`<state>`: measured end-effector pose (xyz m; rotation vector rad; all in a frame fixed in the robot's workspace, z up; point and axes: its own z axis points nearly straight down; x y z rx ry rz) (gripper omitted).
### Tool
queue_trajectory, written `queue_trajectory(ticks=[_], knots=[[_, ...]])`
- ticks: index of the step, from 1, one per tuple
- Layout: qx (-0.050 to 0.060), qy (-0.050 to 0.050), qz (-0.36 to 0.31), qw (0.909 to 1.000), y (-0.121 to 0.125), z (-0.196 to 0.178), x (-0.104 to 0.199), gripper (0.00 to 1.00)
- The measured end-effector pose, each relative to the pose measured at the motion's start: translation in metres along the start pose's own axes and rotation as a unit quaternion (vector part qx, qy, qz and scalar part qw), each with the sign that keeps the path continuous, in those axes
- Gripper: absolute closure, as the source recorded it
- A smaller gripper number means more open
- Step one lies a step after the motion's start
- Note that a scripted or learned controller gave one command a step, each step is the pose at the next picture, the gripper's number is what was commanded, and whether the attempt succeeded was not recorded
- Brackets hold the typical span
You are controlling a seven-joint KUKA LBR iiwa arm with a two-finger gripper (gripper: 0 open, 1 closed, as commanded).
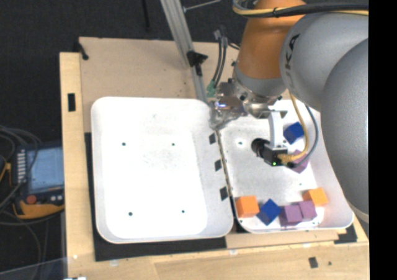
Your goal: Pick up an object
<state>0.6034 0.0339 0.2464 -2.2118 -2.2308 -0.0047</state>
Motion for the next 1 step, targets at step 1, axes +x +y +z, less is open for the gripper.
queue_trajectory(ticks=[1], knots=[[0.000,0.000,0.000,1.0000,0.0179,-0.0067,0.0451,1.00]])
